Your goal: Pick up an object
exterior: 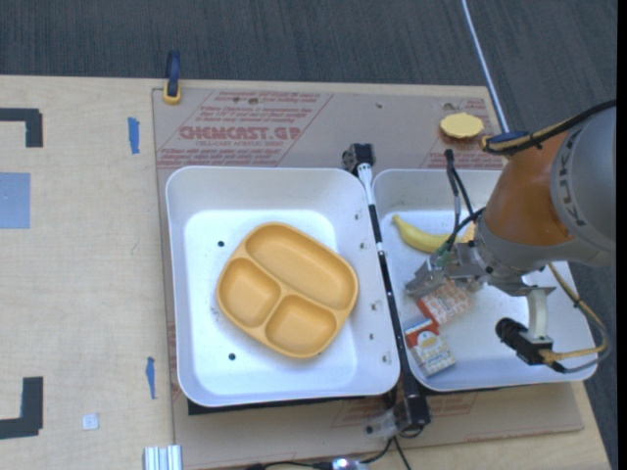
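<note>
In the right bin lie a yellow banana, a red-and-white packet and a small red, white and blue box. The grey arm with its orange band reaches in from the right. My gripper hangs low over the left part of this bin, just below the banana and right at the upper left edge of the red-and-white packet. I cannot make out anything held in it. The wrist hides part of the bin floor behind it.
The left bin holds a yellow three-compartment plate. A black divider with a clamp runs between the bins. A black cable connector hangs by the arm. A yellow disc lies on the board behind the right bin.
</note>
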`<action>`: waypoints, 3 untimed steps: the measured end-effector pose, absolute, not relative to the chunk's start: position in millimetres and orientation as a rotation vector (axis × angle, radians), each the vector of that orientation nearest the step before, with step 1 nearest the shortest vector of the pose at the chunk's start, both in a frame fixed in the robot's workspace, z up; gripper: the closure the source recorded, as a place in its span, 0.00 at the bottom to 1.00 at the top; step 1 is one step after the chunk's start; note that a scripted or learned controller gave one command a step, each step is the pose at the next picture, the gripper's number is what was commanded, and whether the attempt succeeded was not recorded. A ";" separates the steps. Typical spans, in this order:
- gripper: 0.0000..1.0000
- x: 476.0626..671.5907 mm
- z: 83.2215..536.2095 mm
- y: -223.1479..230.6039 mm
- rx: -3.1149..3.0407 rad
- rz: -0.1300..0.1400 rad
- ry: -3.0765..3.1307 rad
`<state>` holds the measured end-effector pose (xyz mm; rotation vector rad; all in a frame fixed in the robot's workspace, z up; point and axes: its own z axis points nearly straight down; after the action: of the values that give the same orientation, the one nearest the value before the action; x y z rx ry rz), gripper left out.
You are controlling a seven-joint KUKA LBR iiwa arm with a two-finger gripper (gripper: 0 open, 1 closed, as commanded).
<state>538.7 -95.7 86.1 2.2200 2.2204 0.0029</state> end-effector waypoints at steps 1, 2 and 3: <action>1.00 539.3 96.1 -95.6 2.218 0.005 2.219; 1.00 489.3 185.0 -29.8 2.218 0.003 2.223; 1.00 480.4 208.6 32.2 2.217 0.004 2.222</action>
<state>480.4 32.2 208.6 2.2172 2.2225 0.0043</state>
